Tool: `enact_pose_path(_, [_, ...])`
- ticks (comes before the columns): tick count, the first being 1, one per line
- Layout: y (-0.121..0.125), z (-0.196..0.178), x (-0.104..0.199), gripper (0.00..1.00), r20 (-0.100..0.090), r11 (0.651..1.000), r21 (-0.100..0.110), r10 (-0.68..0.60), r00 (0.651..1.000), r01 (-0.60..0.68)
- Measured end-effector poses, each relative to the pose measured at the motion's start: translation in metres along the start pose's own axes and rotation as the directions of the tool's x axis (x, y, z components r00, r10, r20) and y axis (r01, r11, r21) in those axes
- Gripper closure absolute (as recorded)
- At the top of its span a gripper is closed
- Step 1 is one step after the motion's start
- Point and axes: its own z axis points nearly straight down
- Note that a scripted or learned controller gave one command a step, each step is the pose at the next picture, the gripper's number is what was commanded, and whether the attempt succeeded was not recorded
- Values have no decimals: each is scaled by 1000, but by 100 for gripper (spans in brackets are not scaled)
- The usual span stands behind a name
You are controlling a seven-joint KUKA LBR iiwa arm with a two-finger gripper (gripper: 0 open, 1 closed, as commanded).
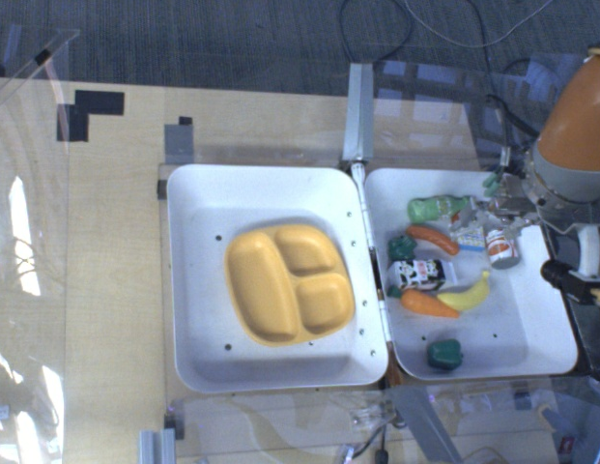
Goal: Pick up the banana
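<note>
Bins sit side by side on the pale bench, and nearest the lower edge of the frame, in the right bin (556, 356), lies a dark green pepper-like toy (443, 354). Just above it is the banana (466, 296) — small, yellow, gently curved, its upper tip pointing toward the upper right. Its left end touches an orange carrot (427, 304), and a black-and-white carton (418, 274) lies just beside that. It looks like a light, stiff plastic toy, likely smooth and a little slippery; I would take it across the thick middle of the curve, on the free right-hand part away from the carrot. Further up sit an orange sausage-like piece (434, 239), a small can (501, 249) and a green bottle (437, 206). The gripper (507, 201) hangs at the upper right over the bottle and can, well apart from the banana — whether its claw is spread or pressed together I cannot tell. The left bin (198, 211) holds a yellow divided tray (290, 281).
</note>
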Motion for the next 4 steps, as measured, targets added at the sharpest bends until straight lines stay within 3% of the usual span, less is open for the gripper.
enact_pose_path(1, [-41, 118, -66, 0, 1, 998, -4, -69, 998, 69])
enact_pose_path(2, [-80, 122, -3, 0, 9, 972, -16, -234, 972, 235])
enact_pose_path(3, [-78, 113, -4, 100, 8, 972, -18, -233, 972, 233])
enact_pose_path(4, [-49, 28, 42, 100, 1, 994, -2, -112, 994, 112])
